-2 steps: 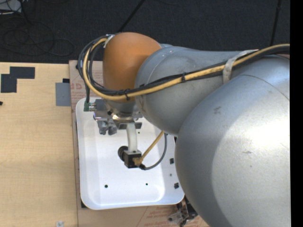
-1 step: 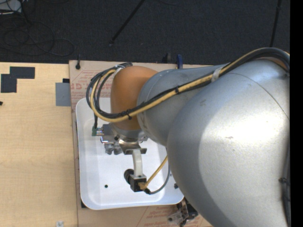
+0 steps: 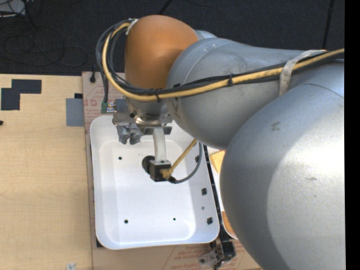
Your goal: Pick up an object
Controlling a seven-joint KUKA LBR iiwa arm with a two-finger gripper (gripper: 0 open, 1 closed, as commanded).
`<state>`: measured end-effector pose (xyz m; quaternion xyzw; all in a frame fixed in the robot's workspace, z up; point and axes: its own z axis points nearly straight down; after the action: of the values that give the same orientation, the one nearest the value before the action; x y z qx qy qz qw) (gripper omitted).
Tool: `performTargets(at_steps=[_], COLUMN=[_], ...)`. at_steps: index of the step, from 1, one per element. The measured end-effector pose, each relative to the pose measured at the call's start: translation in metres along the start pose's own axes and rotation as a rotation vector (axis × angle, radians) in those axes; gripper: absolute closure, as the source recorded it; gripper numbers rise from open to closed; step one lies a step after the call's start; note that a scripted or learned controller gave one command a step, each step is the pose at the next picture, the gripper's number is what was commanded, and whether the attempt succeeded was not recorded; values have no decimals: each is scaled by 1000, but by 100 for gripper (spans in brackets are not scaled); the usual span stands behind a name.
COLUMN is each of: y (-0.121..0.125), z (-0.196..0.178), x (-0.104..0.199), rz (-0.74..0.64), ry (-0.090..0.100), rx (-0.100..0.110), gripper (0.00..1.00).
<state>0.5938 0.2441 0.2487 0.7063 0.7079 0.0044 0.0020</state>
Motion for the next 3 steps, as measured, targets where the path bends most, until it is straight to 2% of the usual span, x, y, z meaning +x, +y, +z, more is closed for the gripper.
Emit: performTargets(at_steps=[1,2,3], y=[-4,-4,-4], z=[7,-2,-2], x=[-1,-1,0], rz=[-1,-7,-8], ry=[-5,-7,-7], rx=[13,15,16], gripper=[0,100,0])
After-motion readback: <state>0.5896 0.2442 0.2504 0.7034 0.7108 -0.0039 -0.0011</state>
